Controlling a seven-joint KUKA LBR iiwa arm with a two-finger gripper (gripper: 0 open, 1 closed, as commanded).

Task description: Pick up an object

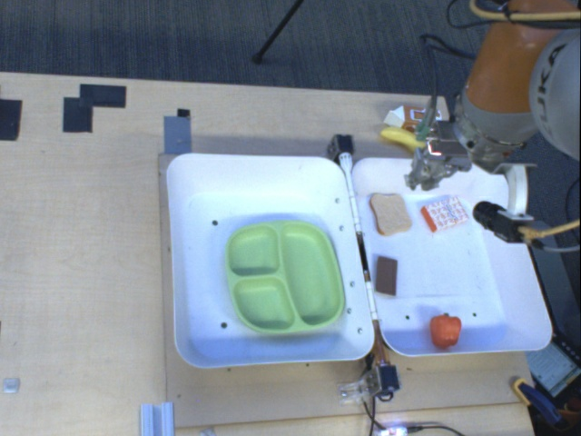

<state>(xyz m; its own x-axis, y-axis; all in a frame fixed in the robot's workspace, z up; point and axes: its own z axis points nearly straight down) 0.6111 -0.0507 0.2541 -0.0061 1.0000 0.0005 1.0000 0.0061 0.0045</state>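
The right bin holds a tan slice of bread, a small brown block, a red-and-white packet and an orange-red round fruit. My gripper hangs over the back of this bin, between the bread slice and the packet and a little behind both. Nothing shows in its grasp.
The left bin holds a green divided plate. A ridge separates the two bins. The grey arm with its orange band comes in from the upper right. Bare wooden bench lies to the left.
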